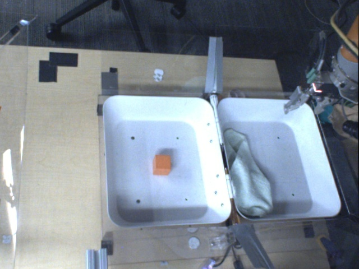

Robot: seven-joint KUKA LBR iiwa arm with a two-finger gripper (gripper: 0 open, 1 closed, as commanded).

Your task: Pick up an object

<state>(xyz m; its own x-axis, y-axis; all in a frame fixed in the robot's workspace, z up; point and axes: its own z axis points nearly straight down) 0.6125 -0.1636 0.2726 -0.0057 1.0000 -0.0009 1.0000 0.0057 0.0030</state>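
Orange cube sits near the middle of the left bin; pale green cloth lies along the left wall of the right bin, long axis running near to far. Your gripper hangs at the right bin's far right corner, nothing between its tips; whether they're open you can't tell. Cloth is the nearer target, down-left of the tips; cube is well apart, across the divider.

orange cube: left bin | grey cloth: right bin
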